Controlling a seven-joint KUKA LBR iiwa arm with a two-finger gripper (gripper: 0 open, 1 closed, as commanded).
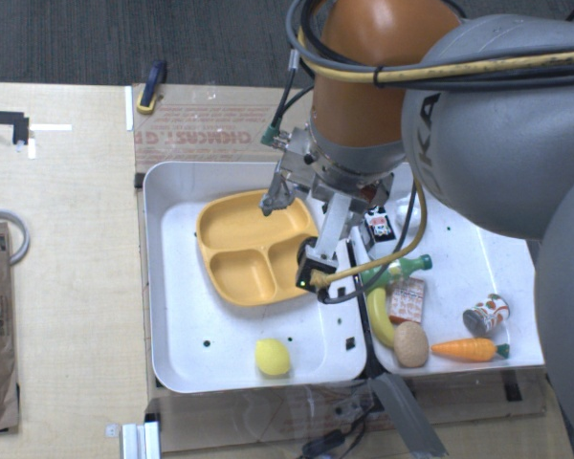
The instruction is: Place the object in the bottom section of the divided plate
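A yellow divided plate [213, 256] lies tilted in the left bin [172, 342], with one long section at the top and two smaller ones below. All its sections look bare. My gripper [272, 202] hangs over the plate's upper right rim, under the orange wrist. I see nothing held in it. A yellow lemon [274, 357] rests on the bin floor below the plate, well apart from the gripper.
The right bin [517, 256] holds a banana [379, 316], a green bottle [402, 268], a red and white packet [407, 301], a brown potato [411, 344], a carrot [467, 350] and a small can [486, 315]. The arm covers that bin's upper part.
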